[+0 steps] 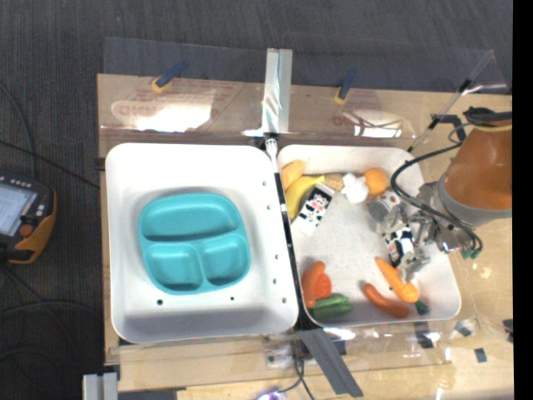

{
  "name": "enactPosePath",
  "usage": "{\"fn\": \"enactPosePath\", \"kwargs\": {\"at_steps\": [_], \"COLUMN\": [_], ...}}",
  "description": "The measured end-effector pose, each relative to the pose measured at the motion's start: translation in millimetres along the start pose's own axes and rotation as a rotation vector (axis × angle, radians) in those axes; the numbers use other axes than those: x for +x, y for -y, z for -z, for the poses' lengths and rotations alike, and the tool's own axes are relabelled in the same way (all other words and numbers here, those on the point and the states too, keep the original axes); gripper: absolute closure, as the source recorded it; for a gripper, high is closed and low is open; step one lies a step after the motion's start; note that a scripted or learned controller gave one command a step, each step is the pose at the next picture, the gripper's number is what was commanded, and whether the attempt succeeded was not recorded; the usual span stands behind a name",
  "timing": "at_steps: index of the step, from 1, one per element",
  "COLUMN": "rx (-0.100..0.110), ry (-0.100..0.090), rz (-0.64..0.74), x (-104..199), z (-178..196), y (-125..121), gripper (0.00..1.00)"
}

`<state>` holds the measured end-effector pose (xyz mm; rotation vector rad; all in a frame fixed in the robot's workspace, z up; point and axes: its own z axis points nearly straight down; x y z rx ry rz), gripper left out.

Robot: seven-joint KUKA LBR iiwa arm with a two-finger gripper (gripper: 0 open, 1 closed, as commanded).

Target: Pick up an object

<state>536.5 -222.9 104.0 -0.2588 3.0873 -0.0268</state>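
From my seat the counter (208, 102) carries two white bins side by side, and I'll place everything against the right bin (350, 223), where the work is. The left bin (125, 248) touches it along the shared wall and holds a teal divided tray (194, 242). The arm (483, 173) reaches in over the right bin's right rim, its orange band above the wrist. Its hand (403, 242) is low over the right half of that bin, amid cables and dark parts; I cannot tell whether it is open or closed, and I see nothing plainly between its tips. The objects to choose from all lie in the right bin: a banana (293, 187) against its left wall near the back, a black-and-white spotted toy (314, 206) just beside the banana, a white lump (356, 190) and an orange ball (376, 180) near the back rim, a red-orange piece (315, 280) and a green piece (333, 307) at the front left, and two carrot-like pieces at the front right, one (396, 280) just below the hand and one (385, 299) nearer the front rim. As I judge it, the approach is made but no pick is confirmed; grasping and lifting clear of the bin are left.
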Motion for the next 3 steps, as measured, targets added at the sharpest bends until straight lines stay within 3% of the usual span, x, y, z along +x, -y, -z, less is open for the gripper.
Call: {"fn": "enactPosePath", "kwargs": {"at_steps": [1,2,3], "rx": [-0.014,-0.012,-0.008], "ry": [-0.019,-0.024,-0.017], "rz": [-0.032,-0.07,-0.011], "x": [32.0,24.3,24.5], "z": [-9.7,-10.1,-9.0], "y": [-41.1,-75.9,-80.8], "gripper": [0.0,0.0,0.0]}}
